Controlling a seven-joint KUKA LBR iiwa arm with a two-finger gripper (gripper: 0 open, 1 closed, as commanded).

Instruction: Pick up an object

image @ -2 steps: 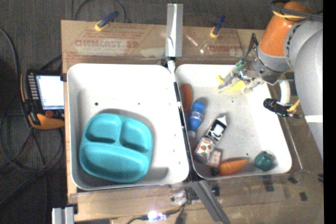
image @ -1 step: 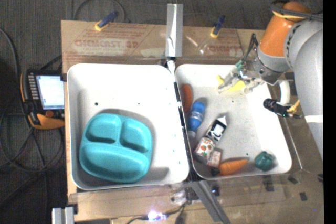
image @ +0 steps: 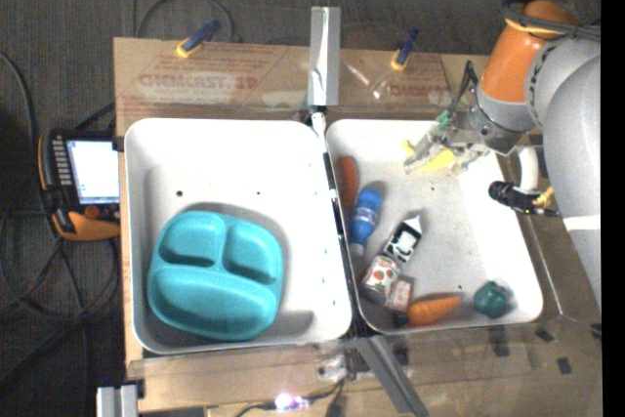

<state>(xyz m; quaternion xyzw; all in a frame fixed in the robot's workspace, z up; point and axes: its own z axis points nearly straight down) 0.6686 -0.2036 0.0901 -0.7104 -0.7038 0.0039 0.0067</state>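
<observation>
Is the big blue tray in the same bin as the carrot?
No, the blue tray lies in the left bin, while the carrot lies in the right bin.

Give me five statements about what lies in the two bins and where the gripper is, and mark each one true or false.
1. The teal divided tray lies in the left bin. True.
2. The blue bottle lies in the left bin. False: it lies in the right bin, near the wall that divides the two.
3. The gripper is over the upper part of the right bin, with something yellow at its tip. True.
4. The carrot lies near the right bin's front edge. True.
5. The dark green object sits on the teal divided tray. False: it sits in the right bin's front right corner, beside the carrot.
</observation>
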